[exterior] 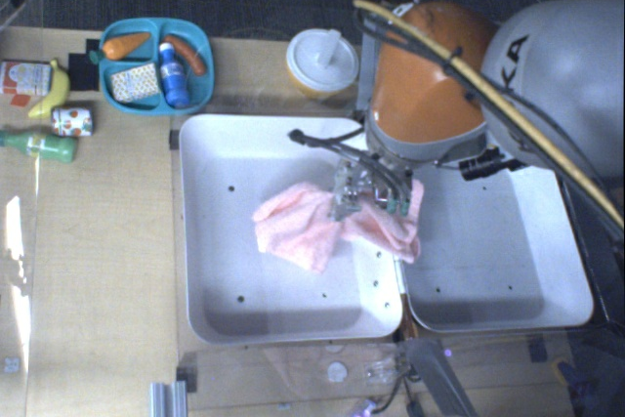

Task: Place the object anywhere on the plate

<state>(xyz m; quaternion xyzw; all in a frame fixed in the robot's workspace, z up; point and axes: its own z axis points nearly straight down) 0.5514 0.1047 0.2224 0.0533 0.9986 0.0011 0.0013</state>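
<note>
A crumpled pink cloth (pixel 298 228) lies in the left white bin (pixel 220 239). Its right end drapes over the divider into the right bin (pixel 508 249). My gripper (pixel 350 200) hangs from the orange-banded wrist (pixel 425 83), right above the cloth's middle and down among its folds. The cloth bunches up toward the gripper's tip there. A blue divided plate (pixel 200 49) sits on the bench beyond the left bin's far left corner, well away from the gripper. It holds a toy carrot (pixel 127 45), a blue bottle (pixel 173 78) and other toy food.
A white lidded cup (pixel 322 62) stands behind the bins, between the plate and the arm. A toy banana (pixel 54 91), a small can (pixel 71 121) and a green bottle (pixel 39 146) lie at the bench's far left. A yellow cable (pixel 508 117) runs along the arm.
</note>
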